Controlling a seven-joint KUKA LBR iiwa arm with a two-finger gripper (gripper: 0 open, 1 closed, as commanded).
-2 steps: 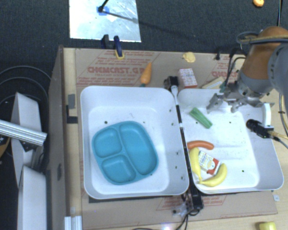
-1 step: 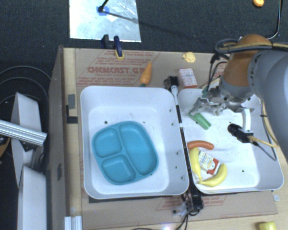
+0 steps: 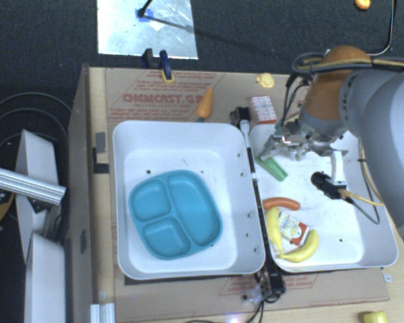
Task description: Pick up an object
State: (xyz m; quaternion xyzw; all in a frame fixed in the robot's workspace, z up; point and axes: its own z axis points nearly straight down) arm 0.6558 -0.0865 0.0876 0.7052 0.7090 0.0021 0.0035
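Gripper (image 3: 275, 148) low in right bin (image 3: 380, 247), finger spread impossible to tell, beside green block (image 3: 274, 168) at left wall. Risk: scraping that wall, nudging block away toward sausage (image 3: 281, 203) and banana (image 3: 289, 237).

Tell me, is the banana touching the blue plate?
Apart. The camera view shows the banana in the right bin and the blue plate in the left bin.
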